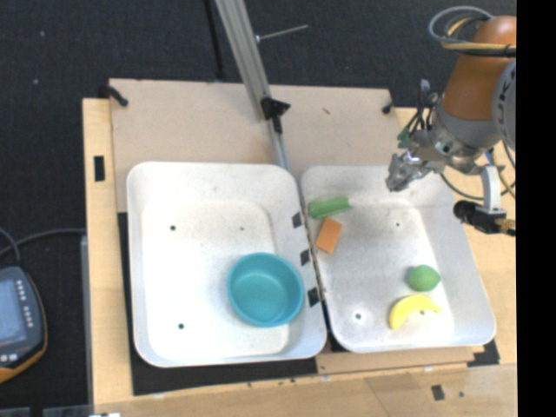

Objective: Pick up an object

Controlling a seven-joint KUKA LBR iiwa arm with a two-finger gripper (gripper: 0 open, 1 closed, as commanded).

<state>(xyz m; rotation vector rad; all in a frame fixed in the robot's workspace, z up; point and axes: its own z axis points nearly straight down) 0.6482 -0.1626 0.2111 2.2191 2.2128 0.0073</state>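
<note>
Four candidates sit in the right bin (460, 259) — a green cylinder-like piece (328, 206) and an orange block (328, 235) close together near the bin's left wall, and a small green ball-shaped item (423, 277) with a yellow banana-shaped toy (412, 310) just beside it toward the near right corner. Over in the left bin (152, 233), a teal bowl (265, 288) rests at the near right. The gripper (402, 175) hangs over the far edge of the right bin, nothing between its tips, and whether the claw is spread or pressed together I cannot tell from this angle. The task is barely under way by the look of it: an approach must be chosen first. Best bet, I'd judge, is one of the right bin's pieces, since the arm is already above that bin. The orange block offers flat faces for a pinch, but it lies close to the wall and the green piece, so the tips would need to straddle it cleanly. The round green item is freer on its far side, though it may roll — come straight down, centred, and close gently.
</note>
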